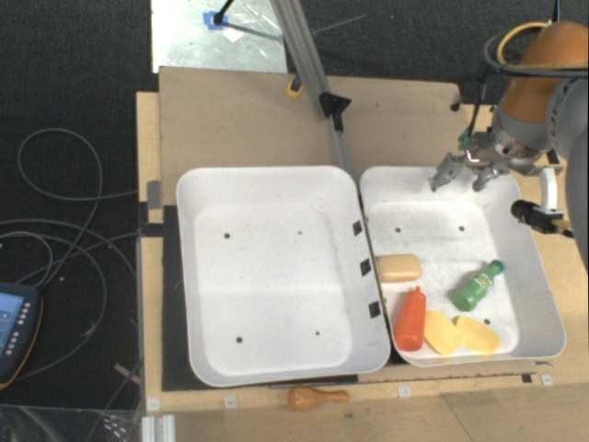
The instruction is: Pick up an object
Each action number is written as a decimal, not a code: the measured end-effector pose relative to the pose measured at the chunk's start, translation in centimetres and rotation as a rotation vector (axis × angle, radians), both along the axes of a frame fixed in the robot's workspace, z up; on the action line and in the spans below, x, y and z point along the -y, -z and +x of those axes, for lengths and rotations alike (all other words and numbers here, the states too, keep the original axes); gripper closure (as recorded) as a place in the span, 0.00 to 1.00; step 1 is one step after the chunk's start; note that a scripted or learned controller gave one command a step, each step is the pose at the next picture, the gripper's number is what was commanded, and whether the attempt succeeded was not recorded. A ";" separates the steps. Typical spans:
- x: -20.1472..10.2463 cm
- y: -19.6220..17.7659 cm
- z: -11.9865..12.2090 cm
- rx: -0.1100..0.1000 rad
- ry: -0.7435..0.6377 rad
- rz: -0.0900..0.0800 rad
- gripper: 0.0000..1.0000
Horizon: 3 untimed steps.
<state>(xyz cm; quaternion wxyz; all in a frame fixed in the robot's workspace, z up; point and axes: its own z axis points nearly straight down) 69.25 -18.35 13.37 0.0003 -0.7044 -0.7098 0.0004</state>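
The right bin [433, 219] holds a tan block [399, 267], a red bottle [410, 318], a green bottle [477, 285] and two yellow pieces [441, 333] [479, 334], all in its near half. My gripper [462, 177] hangs over the bin's far rim, well behind those objects. Its two fingers are spread apart with nothing between them.
The left bin [267, 274] lies beside the right one, joined by black clips [365, 267]. A slanted metal pole [308, 58] crosses the back of the bench. An orange-brown object [316, 396] lies on the bench in front of the bins.
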 end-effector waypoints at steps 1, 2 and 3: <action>0.1 4.4 -0.1 -0.010 0.003 0.000 0.00; 0.2 3.2 -0.1 -0.007 0.000 -0.002 1.00; 1.2 -2.3 -0.1 0.009 0.007 -0.003 1.00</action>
